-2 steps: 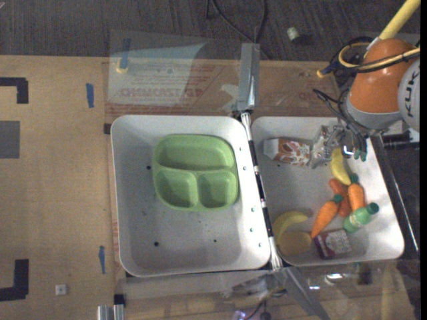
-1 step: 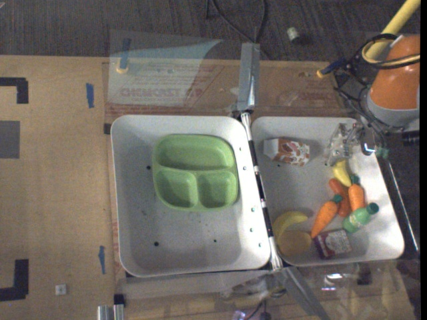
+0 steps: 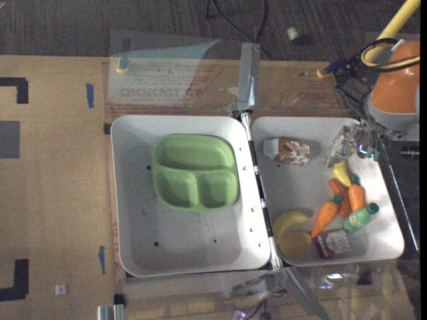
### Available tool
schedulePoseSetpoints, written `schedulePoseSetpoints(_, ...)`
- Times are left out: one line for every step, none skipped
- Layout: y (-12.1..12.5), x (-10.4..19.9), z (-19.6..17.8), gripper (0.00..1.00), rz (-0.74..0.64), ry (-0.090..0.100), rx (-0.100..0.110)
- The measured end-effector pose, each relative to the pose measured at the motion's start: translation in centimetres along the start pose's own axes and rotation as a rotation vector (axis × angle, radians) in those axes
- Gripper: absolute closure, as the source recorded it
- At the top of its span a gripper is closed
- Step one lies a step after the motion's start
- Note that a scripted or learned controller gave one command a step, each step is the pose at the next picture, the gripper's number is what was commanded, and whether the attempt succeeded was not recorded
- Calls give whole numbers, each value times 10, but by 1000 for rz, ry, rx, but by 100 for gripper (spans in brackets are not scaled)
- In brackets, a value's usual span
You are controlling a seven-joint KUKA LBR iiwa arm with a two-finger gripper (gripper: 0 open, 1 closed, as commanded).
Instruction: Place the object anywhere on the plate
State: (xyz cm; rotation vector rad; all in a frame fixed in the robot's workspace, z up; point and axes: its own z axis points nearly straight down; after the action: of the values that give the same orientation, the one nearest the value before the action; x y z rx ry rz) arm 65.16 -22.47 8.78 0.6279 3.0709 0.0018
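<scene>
Hanging over the far right side of the right bin (image 3: 393, 245), the gripper (image 3: 347, 145) has its fingers slightly apart with nothing between them. Just below it lie a banana (image 3: 341, 173), carrots (image 3: 325, 216) and a small green bottle (image 3: 359, 218). The green plate (image 3: 195, 172) sits in the left bin (image 3: 133, 245), well apart from them.

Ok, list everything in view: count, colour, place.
plate: one, green, three compartments, left bin
left bin: one, white
right bin: one, white
carton: one, white and brown, right bin, far left corner
banana: one, yellow, right bin
carrots: three, orange, right bin
bottle: one, green, beside carrots
bowl: one, yellow, near left corner
packet: one, dark red, near edge
pincer: one, metallic, above right bin's far right
</scene>
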Motion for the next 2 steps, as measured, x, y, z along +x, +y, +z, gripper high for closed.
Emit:
schedulePoseSetpoints(0, 0, 0, 0, 0, 0, 0)
schedulePoseSetpoints(-13, 37, 0, 0, -36, 0, 1)
